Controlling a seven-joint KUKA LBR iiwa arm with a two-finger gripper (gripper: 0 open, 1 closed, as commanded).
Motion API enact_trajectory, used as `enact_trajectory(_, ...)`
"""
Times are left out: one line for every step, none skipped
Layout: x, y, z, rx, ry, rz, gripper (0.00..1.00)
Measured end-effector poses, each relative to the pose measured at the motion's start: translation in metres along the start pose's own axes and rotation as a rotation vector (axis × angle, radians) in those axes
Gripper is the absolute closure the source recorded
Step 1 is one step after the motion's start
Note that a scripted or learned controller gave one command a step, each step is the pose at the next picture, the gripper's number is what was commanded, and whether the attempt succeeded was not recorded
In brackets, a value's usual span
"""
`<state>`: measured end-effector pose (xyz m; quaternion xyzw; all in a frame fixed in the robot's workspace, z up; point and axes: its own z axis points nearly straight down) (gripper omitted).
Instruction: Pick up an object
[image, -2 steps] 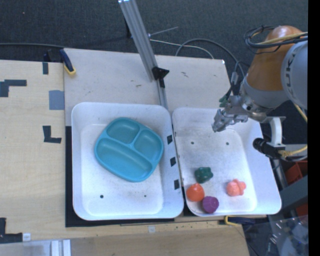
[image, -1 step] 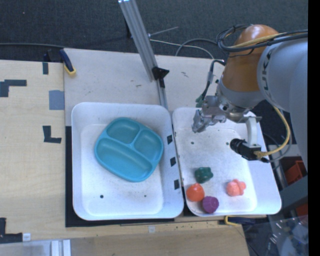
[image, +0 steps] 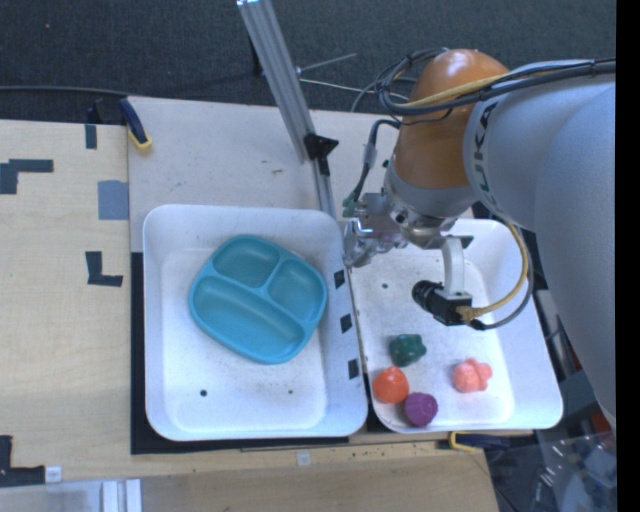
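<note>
4 objs (image: 407, 349) below end effector (image: 362, 240)

Four small objects sit loose in the right bin's near end: a dark green piece (image: 406, 349), an orange ball (image: 390, 384), a purple ball (image: 420, 408) touching it, a salmon-pink lump (image: 471, 376) apart.

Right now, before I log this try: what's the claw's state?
Claw: cannot be told; it hangs over the right bin's upper-left corner, away from the toys.

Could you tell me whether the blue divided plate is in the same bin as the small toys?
No, the blue plate lies alone in the left bin.
</note>
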<state>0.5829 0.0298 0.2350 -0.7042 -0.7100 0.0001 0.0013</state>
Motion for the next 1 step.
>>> enact_trajectory(0.0551,-0.0126,0.0132,0.002,0.000,0.001,1.00)
